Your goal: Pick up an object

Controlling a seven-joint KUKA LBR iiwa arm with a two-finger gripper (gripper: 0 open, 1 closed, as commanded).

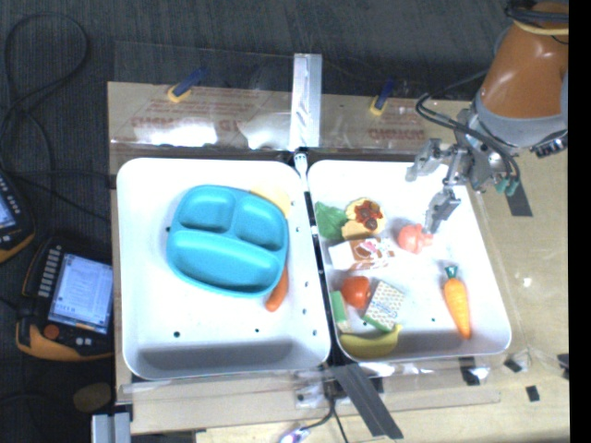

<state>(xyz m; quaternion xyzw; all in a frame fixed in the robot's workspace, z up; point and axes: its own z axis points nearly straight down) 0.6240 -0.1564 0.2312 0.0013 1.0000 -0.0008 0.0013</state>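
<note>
orange-banded arm's jaws (441,192) spread, hovering just above pink ball (413,237), perhaps touching, in right bin (489,275)

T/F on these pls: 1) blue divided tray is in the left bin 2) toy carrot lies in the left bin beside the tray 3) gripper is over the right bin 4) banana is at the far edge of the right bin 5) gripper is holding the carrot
1) True. The blue divided tray lies in the left bin.
2) False. The toy carrot lies in the right bin, near its right wall.
3) True. The gripper hangs over the right bin's upper right part, just above a small red item.
4) False. The banana lies along the near edge.
5) False. The carrot lies on the bin floor, apart from the gripper.
</note>
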